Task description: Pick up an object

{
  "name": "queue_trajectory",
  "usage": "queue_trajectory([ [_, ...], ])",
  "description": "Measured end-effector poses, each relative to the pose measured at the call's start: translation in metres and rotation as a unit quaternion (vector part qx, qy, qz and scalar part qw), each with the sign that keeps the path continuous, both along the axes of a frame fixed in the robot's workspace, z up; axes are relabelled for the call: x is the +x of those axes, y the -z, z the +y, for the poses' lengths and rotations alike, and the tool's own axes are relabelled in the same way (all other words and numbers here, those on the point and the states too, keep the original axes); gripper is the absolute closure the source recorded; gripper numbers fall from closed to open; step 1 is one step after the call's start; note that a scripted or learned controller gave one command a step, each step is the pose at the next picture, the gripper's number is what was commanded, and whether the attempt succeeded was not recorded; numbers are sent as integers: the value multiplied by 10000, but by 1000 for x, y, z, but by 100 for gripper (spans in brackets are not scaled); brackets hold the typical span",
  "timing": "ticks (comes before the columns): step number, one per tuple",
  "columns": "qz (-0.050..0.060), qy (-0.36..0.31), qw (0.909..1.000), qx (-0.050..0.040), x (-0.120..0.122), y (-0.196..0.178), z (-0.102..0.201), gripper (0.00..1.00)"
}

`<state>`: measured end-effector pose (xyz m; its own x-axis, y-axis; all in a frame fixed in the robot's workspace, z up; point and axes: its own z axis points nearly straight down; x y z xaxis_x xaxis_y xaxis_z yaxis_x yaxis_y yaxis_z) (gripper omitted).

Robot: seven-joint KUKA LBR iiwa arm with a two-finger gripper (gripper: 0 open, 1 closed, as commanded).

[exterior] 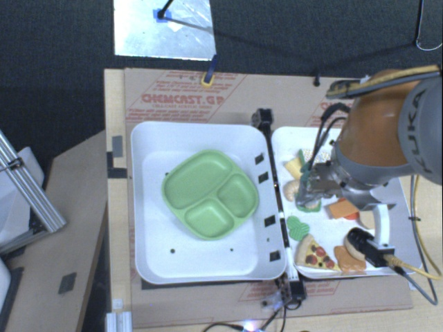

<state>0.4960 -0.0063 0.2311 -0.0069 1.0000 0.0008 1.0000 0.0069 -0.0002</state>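
We are looking down on the counter [173, 88], where two white bins are sitting side by side. The left bin [149, 254] is holding a green divided tray [210, 194] near its middle. The right bin [284, 140] is carrying a scatter of toy food: a yellow piece [295, 166] toward the far left, a green leafy piece [299, 226] by the left wall, a pizza slice [313, 252] at the near left, an orange block [341, 209] in the middle, and a brown piece [348, 260] at the near edge. The arm [377, 133] is reaching in from the right and hanging over this bin, with the claw [308, 198] pointing down just beside the yellow piece and above the green one. We cannot tell whether the claw is released or clenched, or whether it is grasping anything.
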Motion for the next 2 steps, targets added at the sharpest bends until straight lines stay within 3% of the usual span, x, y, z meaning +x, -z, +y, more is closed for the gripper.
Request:
queue_trajectory([
  [2,-6,16,10000,-3,4,15,-2,100],
])
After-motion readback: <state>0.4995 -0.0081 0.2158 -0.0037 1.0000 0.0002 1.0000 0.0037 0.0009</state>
